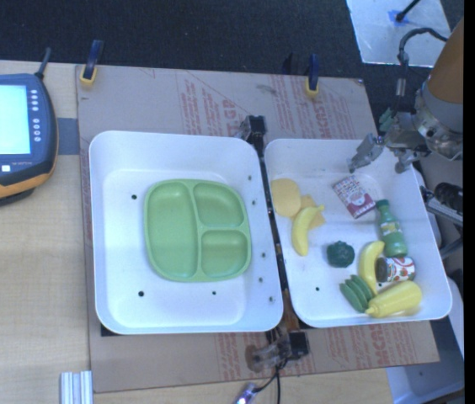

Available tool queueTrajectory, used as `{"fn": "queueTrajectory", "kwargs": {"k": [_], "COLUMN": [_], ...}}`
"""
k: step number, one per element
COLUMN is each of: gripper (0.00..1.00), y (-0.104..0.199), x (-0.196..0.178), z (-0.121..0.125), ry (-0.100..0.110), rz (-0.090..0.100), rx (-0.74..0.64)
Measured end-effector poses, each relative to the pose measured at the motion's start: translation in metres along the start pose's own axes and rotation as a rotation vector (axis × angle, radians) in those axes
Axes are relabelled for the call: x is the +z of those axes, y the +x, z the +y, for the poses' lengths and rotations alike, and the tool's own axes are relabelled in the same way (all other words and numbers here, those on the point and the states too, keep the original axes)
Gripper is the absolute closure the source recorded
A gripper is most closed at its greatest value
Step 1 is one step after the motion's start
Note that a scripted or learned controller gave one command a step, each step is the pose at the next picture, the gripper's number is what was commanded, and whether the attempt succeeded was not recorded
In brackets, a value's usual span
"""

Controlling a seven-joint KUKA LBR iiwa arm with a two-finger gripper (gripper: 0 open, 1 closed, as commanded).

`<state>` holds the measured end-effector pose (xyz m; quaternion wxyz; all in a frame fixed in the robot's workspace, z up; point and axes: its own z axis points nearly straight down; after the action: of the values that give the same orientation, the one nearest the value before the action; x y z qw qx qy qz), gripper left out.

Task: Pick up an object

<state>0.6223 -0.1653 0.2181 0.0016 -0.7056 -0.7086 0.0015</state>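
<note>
Nothing is lifted yet: the gripper [382, 151] hovers at about one o'clock over the right bin [436, 310], fingers spread and seemingly empty, just above the small red packet [354, 197], so closing on something and raising it remains undone.

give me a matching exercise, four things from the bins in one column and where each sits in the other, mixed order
Things:
1. green divided plate
2. corn cob
3. broccoli
4. red-and-white packet

Places:
A. right bin's near right corner
B. far part of the right bin, closest to the gripper
C. middle of the left bin
D. middle of the right bin, right of a banana

Pairs: 1-C, 2-A, 3-D, 4-B
</note>
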Motion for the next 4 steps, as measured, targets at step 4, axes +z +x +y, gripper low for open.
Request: {"fn": "queueTrajectory", "kwargs": {"k": [4], "gripper": [0.00], "y": [-0.037], "x": [0.126], "z": [-0.008], "ry": [0.000], "rz": [0.001], "rx": [0.002]}}
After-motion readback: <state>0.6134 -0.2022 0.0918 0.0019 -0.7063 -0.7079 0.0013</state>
